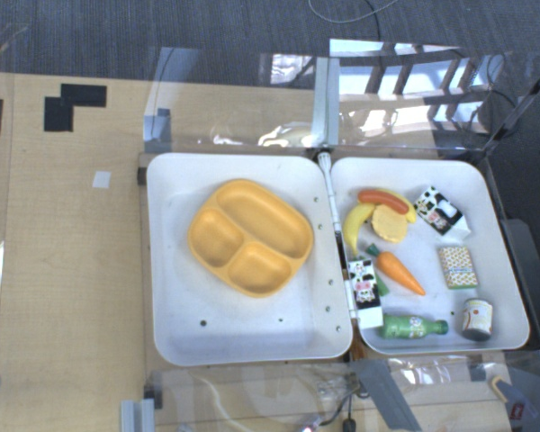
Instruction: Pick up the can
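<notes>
The can [476,318] is small, grey and cream, and stands in the near right corner of the right bin [495,207]. A green bottle [412,328] lies on its side just left of the can.
The right bin also holds a banana [355,226], a sausage [383,200], a round yellow piece [389,226], a carrot [400,273], two cow-print cartons [437,211] [364,285] and a tan cracker box [456,266]. A yellow divided plate [249,236] lies in the left bin [175,322].
</notes>
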`<state>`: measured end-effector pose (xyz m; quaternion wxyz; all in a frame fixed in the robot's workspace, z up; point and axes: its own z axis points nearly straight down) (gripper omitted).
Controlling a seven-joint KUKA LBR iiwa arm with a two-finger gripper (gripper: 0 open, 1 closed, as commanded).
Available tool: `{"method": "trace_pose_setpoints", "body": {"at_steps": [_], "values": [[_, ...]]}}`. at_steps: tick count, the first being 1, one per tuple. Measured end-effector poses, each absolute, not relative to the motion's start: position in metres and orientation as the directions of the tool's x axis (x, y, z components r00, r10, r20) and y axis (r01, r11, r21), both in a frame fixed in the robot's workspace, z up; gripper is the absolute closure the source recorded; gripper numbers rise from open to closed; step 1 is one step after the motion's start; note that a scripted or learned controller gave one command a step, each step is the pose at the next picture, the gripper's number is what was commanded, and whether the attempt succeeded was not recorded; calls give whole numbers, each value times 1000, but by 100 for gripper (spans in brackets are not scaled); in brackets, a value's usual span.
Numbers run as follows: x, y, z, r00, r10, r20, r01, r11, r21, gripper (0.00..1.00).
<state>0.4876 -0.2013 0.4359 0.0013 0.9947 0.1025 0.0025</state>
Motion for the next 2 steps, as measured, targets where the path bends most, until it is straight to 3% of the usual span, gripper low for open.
{"method": "trace_pose_setpoints", "body": {"at_steps": [2], "values": [[487, -206, 436, 979, 205, 5, 205, -979, 3, 0]]}}
